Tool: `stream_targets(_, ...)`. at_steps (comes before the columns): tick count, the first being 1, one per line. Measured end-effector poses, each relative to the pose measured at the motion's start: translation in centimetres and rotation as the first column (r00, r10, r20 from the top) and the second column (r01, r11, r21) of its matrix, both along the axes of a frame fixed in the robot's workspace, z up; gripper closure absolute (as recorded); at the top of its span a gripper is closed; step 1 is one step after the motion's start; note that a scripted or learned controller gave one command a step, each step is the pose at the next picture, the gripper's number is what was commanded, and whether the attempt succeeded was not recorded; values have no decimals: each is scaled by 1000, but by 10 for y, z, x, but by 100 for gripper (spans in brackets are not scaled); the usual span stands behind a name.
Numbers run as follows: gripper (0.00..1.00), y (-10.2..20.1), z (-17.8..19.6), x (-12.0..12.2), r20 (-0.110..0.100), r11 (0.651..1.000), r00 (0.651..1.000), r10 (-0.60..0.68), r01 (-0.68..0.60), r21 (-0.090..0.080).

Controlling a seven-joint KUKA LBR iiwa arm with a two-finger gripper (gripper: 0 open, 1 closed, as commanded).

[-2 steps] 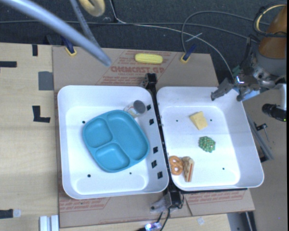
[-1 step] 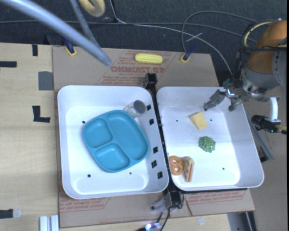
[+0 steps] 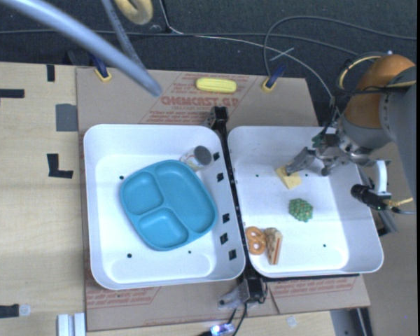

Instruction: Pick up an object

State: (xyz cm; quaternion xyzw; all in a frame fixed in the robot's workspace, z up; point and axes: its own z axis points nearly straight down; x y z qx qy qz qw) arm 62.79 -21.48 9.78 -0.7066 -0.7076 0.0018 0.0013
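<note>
- Low over the right bin's far half, the end effector (image 3: 299, 165) reaches in from the right edge, tips just above or touching a yellow wedge (image 3: 292, 180); I cannot tell how far it is open, nor whether it has hold of anything.
- Likely target: the wedge, lying on the bin floor near the far-left part of the right bin (image 3: 336, 254).
- Nearer the front edge lie a green ball (image 3: 300, 210) mid-bin and a pretzel (image 3: 255, 239) beside a sandwich piece (image 3: 273, 245) at the front-left corner, spaced well apart, so each can be approached singly.
- A blue tray (image 3: 168, 204) rests in the left bin (image 3: 105, 187), a small cup (image 3: 201, 155) just behind it.
- Cardboard (image 3: 182, 100) underlies both bins on the wooden tabletop (image 3: 28, 187); a yellow corn cob (image 3: 215, 85) lies at its far edge.
</note>
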Motion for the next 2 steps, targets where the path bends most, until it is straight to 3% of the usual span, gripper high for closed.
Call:
stream_targets(1, 0, 0, -8, 3, 8, 1000, 1000, 1, -1, -1)
stream_targets(2, 100, 2, 5, 5, 14, 1000, 1000, 4, -4, 0)
